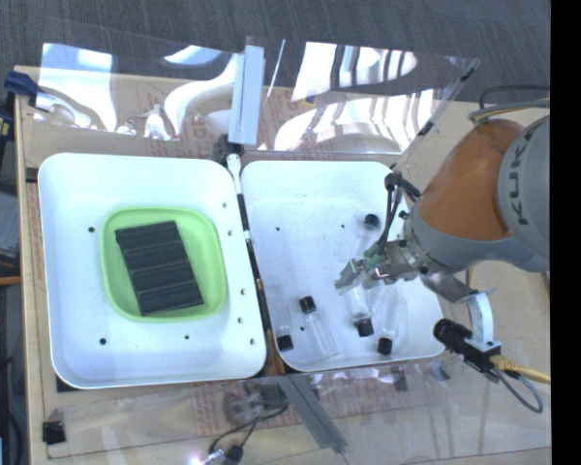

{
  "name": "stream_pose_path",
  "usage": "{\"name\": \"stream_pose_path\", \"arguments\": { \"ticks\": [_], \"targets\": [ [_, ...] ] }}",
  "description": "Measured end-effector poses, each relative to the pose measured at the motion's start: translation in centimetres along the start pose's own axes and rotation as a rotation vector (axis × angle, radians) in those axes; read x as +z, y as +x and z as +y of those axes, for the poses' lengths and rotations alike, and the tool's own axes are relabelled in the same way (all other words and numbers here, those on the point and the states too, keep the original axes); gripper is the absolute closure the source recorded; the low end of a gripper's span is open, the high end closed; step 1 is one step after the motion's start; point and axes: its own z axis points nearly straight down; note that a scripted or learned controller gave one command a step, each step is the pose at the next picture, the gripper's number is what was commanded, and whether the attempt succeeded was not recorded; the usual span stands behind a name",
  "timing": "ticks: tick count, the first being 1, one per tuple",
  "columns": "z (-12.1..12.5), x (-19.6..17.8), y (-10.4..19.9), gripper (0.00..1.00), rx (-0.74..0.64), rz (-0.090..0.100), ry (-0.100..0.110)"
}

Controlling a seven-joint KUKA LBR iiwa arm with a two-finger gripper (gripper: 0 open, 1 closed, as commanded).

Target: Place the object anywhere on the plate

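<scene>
Near edge of the bench (155, 424): loose metal bracket bits (300, 405) and a cable just below the bins. Right bin (310, 187) holds several clear vials with black caps, clustered in its near half: one capped vial (313, 320) lying near the centre divider, a loose black cap (285, 341) at the near left corner, two more vials (373, 318) under and just beside the gripper, and a cap (384, 345) by the near rim. Another small black cap (371, 220) sits alone farther back. Gripper (360, 277) is low over that vial cluster, arm (484, 201) coming in from the right with the orange band above the wrist; can't tell if the fingers are parted or closed, and nothing visibly sits between them. Left bin (68, 347) holds the green plate (208, 245), roughly centred, with a dark ribbed rectangular block (158, 265) lying flat on it, angled slightly. Vials are all in the right bin, well apart from the plate. Far side: a clear plastic shield (368, 76) with glare, and a grey post (246, 95) standing above the divider.
</scene>
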Motion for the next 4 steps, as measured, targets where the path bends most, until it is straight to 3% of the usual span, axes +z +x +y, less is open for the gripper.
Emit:
{"name": "stream_pose_path", "arguments": {
  "ticks": [1,2,3,4],
  "targets": [
    [2.5,-3.3,13.2,1.00,-0.098,0.001,0.000],
    [2.5,-3.3,13.2,0.00,-0.098,0.001,0.000],
    [5.1,1.8,13.7,0.00,-0.108,0.002,0.006],
    [6.6,1.7,19.5,0.00,-0.111,0.000,0.002]
  ]
}}
